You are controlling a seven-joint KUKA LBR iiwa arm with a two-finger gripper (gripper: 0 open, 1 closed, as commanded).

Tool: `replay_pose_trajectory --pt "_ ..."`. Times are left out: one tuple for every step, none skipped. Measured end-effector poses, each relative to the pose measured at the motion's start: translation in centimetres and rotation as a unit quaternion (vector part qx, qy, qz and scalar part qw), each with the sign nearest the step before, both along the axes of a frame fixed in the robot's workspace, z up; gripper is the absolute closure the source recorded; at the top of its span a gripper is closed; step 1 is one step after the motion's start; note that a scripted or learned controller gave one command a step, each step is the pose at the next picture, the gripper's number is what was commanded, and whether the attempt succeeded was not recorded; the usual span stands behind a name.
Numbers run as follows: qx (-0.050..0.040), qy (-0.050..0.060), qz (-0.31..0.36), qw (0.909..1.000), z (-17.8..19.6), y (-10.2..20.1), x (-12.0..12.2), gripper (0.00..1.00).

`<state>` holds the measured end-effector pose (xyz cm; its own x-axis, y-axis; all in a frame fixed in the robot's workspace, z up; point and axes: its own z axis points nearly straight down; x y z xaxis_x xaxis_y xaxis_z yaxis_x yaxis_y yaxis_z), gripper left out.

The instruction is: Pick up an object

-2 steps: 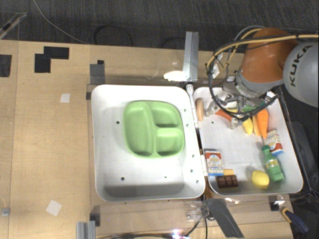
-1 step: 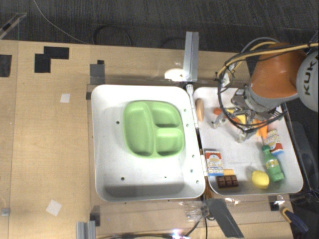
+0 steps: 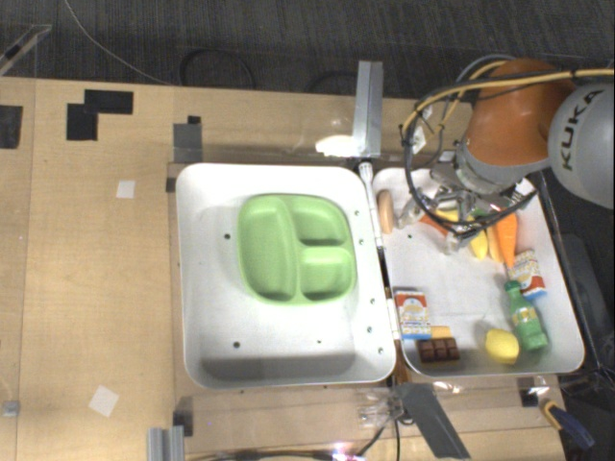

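Note:
My gripper [image 3: 459, 211] hangs low over the back of the right bin [image 3: 567, 353], under the orange wrist band and a tangle of cables. Directly beside it, toward the right, lie an orange carrot [image 3: 505, 238] and a small yellow piece [image 3: 478, 247]. To its left, a hot-dog-like roll [image 3: 385, 209] rests against the bin's left wall. Nearer the front are a red-and-white carton [image 3: 411, 313], a chocolate bar [image 3: 440, 351], a lemon [image 3: 502, 346], a green bottle [image 3: 528, 321] and a small red-and-white item [image 3: 525, 270].
The left bin [image 3: 207, 353] holds a green divided plate [image 3: 294, 248]. A metal post [image 3: 368, 109] stands behind the two bins where they meet. Bare white floor shows in the middle of the right bin.

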<state>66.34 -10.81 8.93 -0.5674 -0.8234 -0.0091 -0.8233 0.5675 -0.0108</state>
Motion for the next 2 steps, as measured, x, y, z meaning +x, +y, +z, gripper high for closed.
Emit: replay_pose_trajectory --pt "-0.0004 0.001 0.020 0.9998 -0.1 -2.2 -0.6 0.00" --pt "0.0008 0.000 -0.044 0.9990 0.0 -0.7 0.9 0.00"
